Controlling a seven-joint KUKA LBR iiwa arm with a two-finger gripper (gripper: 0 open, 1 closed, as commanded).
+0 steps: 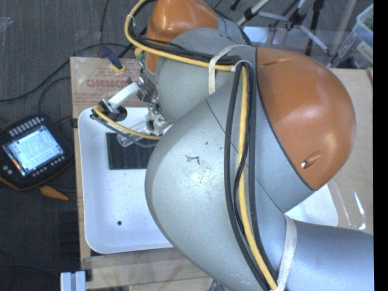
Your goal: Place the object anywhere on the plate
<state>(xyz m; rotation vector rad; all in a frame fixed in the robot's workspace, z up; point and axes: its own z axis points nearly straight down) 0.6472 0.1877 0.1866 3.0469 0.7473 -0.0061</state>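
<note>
Camera view: arm [242, 162] is leaning over the left bin [100, 223], blocking most of it.
Hand [130, 135] is hovering over a dark plate [124, 153]; whether it's open, closed or carrying the object, I cannot tell, so placement is looking unfinished.

A dark grey carpeted floor [36, 41] lies beyond the bench, crossed by thin black cables [57, 80]. Top right, pale metal stand legs [291, 11], perhaps a tripod, rest on it.
</note>
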